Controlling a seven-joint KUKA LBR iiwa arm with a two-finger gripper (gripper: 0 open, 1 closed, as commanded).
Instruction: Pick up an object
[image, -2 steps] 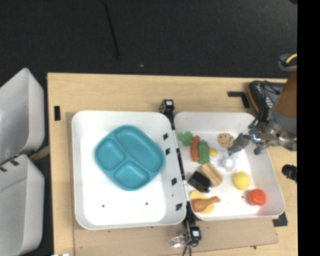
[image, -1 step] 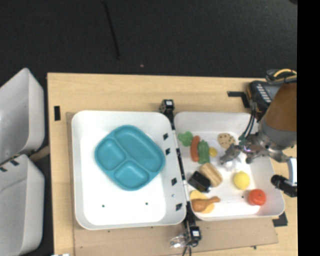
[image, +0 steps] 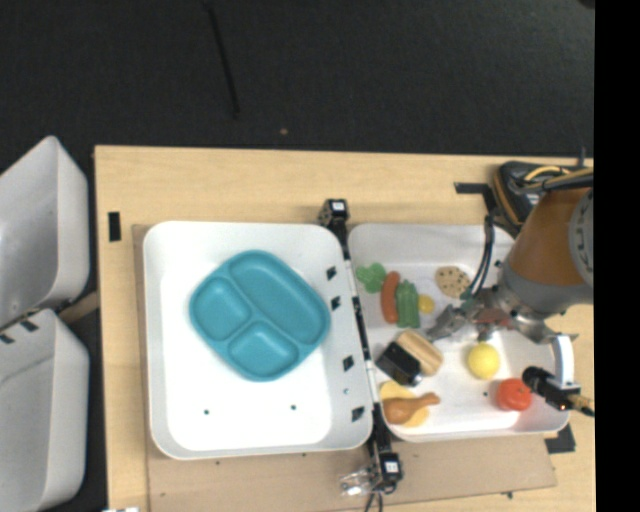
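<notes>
Several small toy foods lie in the right-hand white bin (image: 455, 238), and none of them sits between the gripper's jaws. The gripper (image: 447, 322) hangs low over the middle of that bin, pointing left, its dark fingers (image: 438, 328) slightly spread with nothing pinched in the gap. Just left of the fingertips lies a green toy vegetable (image: 407, 304), with an orange-red carrot-like piece (image: 389, 296) beside it on the left and a smaller green leafy piece (image: 371, 275) at the far left of that cluster. A small yellow bit (image: 427, 303) sits just right of the green vegetable, close to the fingers on their far side. On the near side of the gripper lies a tan and black block-like toy (image: 408, 358), tilted, near the fingertips but apart from them. A yellow lemon (image: 484, 361) rests to the right of that, near the wrist. A spotted cookie (image: 452, 279) lies on the far side of the gripper. A tan chicken drumstick (image: 409, 406) lies by the near wall, and a red tomato-like piece (image: 514, 395) sits in the near right corner. The arm (image: 545, 250), with its orange band, enters from the right. In the left-hand white bin (image: 170, 400) rests a blue three-compartment tray (image: 259, 314).
</notes>
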